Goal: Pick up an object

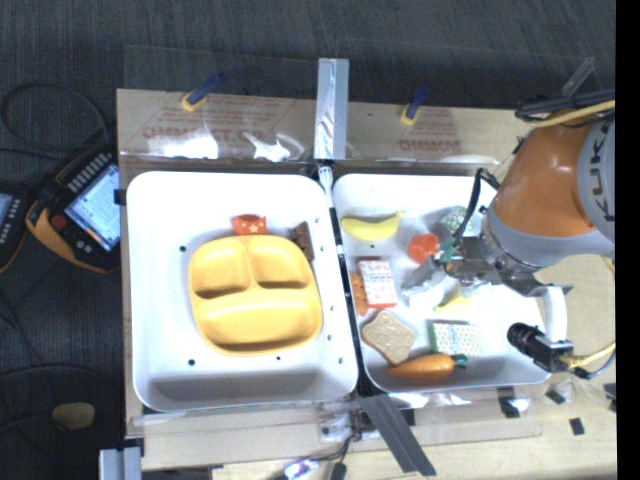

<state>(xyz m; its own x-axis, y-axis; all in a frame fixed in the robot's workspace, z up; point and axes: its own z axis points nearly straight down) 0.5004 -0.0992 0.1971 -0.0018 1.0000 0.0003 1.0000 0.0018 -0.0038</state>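
Note:
My gripper [447,265] hangs low over the middle of the right bin [500,373], at the end of the grey and orange arm [545,193] coming from the right. Directly under and around it lie a red round item [423,246], a crumpled silver wrapper [422,283] and a small yellow piece [450,295]. Elsewhere in that bin are a banana [371,226], a red and white packet [377,280], a bread slice [388,336], a carrot [424,368] and a green and white packet [455,339]. I see nothing lifted off the bin floor.
The left bin [160,268] holds a yellow divided plate [255,295], with a small red item [249,225] and a brown piece [302,236] behind it. A raised rim [341,278] separates the bins. A handheld controller [85,208] lies off the bench to the left.

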